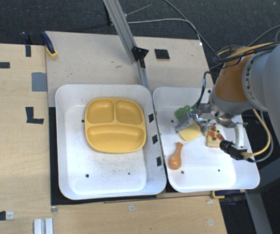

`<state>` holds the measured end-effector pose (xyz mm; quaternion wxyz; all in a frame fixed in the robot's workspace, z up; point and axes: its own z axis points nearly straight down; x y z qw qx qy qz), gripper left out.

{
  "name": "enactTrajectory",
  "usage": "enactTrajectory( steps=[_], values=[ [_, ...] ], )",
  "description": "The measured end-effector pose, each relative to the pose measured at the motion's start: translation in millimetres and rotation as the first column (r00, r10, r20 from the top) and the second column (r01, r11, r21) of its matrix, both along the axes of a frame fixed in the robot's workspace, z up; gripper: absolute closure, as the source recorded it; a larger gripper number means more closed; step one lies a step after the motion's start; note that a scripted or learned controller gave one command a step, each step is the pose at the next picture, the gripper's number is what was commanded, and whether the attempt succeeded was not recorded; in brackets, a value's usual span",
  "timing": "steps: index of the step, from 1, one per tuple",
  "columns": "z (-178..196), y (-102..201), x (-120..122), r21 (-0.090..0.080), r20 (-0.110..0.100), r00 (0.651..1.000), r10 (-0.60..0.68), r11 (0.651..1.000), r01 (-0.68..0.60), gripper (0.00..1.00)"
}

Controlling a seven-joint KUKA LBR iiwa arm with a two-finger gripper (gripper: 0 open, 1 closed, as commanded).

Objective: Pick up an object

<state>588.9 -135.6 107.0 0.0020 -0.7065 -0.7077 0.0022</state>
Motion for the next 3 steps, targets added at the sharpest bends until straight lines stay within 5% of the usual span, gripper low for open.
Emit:
enactTrajectory(
  steps=[1, 3],
  values=[
    [12.6, 0.4, 0.9, 0.000, 0.002, 1.000, 0.002, 1.000, -0.002, 1.00],
    [128.3, -8.8, 11.8, -0.001, 0.011, 1.000, 0.000, 1.000, 0.000, 1.00]
  ],
)
